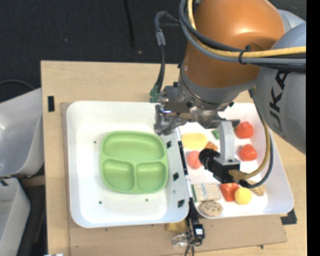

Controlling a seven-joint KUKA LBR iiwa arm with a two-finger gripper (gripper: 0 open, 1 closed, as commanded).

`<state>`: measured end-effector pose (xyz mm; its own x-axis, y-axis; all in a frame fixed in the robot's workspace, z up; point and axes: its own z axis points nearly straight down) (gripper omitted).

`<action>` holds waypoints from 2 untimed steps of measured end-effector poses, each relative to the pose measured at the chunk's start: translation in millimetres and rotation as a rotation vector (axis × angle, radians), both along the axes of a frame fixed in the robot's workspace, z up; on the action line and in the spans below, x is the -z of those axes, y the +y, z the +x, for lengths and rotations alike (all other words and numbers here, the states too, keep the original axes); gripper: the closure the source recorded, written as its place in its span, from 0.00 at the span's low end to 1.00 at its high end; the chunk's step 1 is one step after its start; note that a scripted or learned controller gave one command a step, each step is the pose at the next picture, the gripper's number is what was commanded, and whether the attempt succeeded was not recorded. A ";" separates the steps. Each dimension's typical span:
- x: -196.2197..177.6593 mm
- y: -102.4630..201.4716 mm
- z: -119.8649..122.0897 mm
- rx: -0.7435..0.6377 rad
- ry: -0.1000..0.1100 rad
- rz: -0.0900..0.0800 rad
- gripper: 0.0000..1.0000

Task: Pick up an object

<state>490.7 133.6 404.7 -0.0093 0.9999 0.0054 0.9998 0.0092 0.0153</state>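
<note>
Camera view looks down on the bench, and I see the grey metal gripper [164,124] hanging low over the wall where the two bins meet. I cannot tell if it is open or closed. Above it is the big grey arm with its orange band [232,31].

Just beside the gripper, on the view's left, a light green plastic plate with three parts [133,161] lies flat in the left shallow white bin [82,201]. On the other side, the right shallow white bin [277,188] holds the small toy foods to pick from.

Nearest the gripper is a pale yellow lump [194,140], with a round red piece [193,159] just below it. Farther to the right are an orange-red toy [244,129] and a red toy [248,152]. Near the front edge lie a red pepper-shaped toy [229,191] touching a small yellow ball [244,197], a speckled square cracker [206,191] and a round tan cookie with dark chips [210,208].

Both bins rest on the pale wooden bench [53,81].
</note>
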 end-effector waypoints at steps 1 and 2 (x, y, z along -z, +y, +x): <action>145.5 -58.2 5.5 0.015 0.027 -0.010 1.00; 24.2 -44.6 -0.2 0.004 0.003 -0.002 1.00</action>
